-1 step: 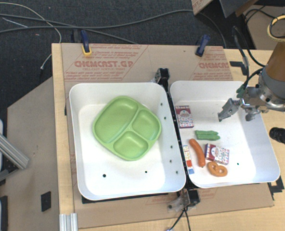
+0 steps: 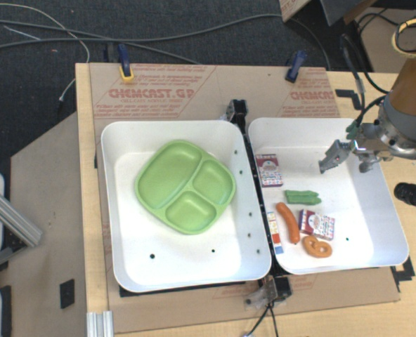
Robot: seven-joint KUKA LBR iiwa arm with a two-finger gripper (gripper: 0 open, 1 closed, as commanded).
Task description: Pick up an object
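The right bin (image 2: pixel 377 209) holds several small items: a red-and-white packet (image 2: pixel 268 170), a green pod-shaped piece (image 2: pixel 303 197), an orange-red sausage (image 2: pixel 288 220), a second red-and-white packet (image 2: pixel 317 225), an orange ring-shaped snack (image 2: pixel 317 247) and a thin striped box (image 2: pixel 274 230) against the left wall. My gripper (image 2: pixel 348 161) hangs over the upper right part of this bin, open, with nothing between its fingers. It is up and to the right of the green piece and apart from every item.
A green divided plate (image 2: pixel 185 186) lies in the left bin (image 2: pixel 124 244). Blue clamps (image 2: pixel 126 63) (image 2: pixel 296 65) pin the cardboard sheet at the back. Cables and a box stand beyond the bench at the upper right.
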